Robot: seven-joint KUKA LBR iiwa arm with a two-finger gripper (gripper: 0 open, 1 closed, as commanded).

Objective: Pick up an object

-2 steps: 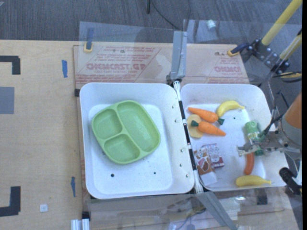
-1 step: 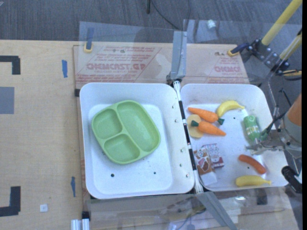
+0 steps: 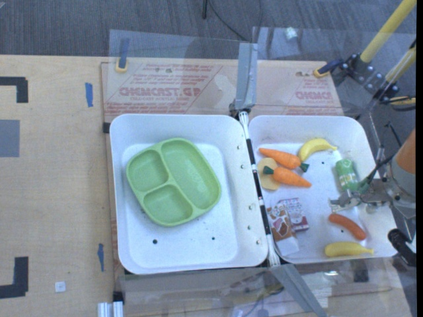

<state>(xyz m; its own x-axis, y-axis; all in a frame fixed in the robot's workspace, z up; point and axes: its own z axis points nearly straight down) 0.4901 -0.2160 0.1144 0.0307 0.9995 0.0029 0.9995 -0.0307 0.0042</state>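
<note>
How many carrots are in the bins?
2, both in the right bin, near its left side. One carrot lies higher up, beside the banana. The other carrot lies just below it. Nothing seems to hide more.

Right bin crowded: carrots, banana, green bottle, packet, chili ring a bare centre patch. Left bin: divided green plate far-left, open floor near-right.
</note>
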